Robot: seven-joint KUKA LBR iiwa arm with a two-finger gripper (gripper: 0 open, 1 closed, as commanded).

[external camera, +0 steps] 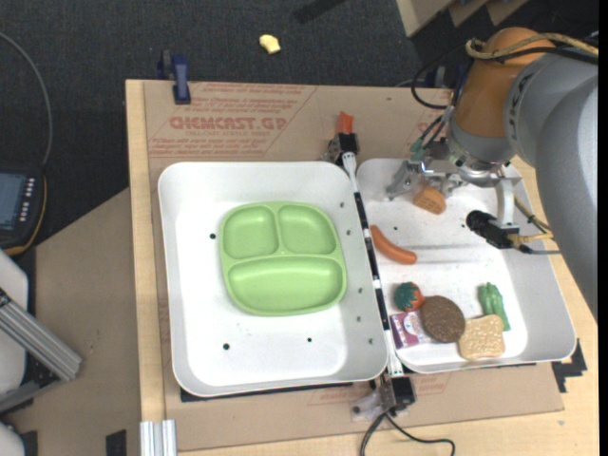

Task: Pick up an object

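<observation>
I am watching the arm [532,103] reaching in from the right, its orange band sitting above the wrist at the top of the right bin [532,293]. The pincer [429,186] is hanging low over that bin's far end, and its fingers are spreading around a small tan block [430,200]; the block is sitting between the fingertips, but I cannot tell whether they are pressing on it or whether it is resting on the bin floor. A black part of the tool is sticking out to the right of the block, over the bin.

The other things are lying nearer to me in the same bin. An orange hot dog [393,246] is lying at a slant just beside the divider between the bins. Further down, a red and green piece [408,295] is sitting next to a brown patty [442,318], with a purple packet [407,330] touching the patty's left edge. A toast slice [483,338] is lying at the patty's right, and a green piece [492,303] is lying just above the toast.

In the left bin [190,283] a green divided plate [282,258] is sitting near the middle. Both bins are resting on the worktop [237,122], which is showing red print along its far side.
</observation>
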